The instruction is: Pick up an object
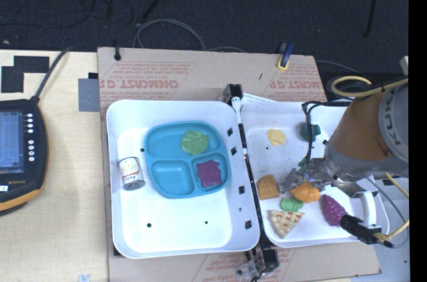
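Observation:
My gripper [298, 181] is low in the right bin [287, 121], reaching in from the right. It hovers at an orange fruit-like toy [307, 193], with a brown bread piece [267, 187] to its left. Just below lie a small green piece [291, 205] and a pizza-slice toy [285, 223]. A purple grape bunch [332, 209] rests to the right of them. A yellow piece [276, 137] sits further back in the bin. The orange band and wrist hide the bin's right side.
The left bin [133, 221] holds a blue divided tray [167, 174] with a green piece [195, 141] and a purple piece [209, 172], plus a small can [131, 173] beside it. A tablet-like pendant [17, 147] lies at far left.

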